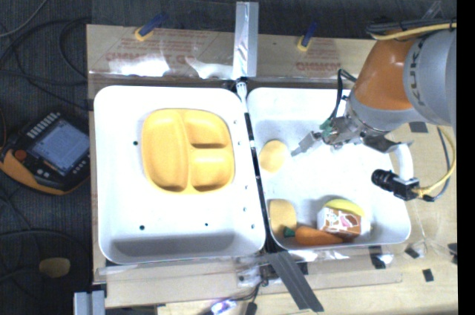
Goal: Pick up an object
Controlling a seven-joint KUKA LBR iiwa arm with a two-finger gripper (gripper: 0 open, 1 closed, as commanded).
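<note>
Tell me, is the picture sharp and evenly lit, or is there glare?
Camera view: the two white bins wash out to near-featureless white; clear plastic sheeting behind them glints; the yellow tray casts little shadow; the gripper looks slightly soft; dark floor left stays dim.

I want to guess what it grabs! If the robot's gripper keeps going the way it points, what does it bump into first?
Probably the round yellow ball. The gripper points left toward it in the right bin. Height is hard to judge from above, so it might pass over it.
</note>
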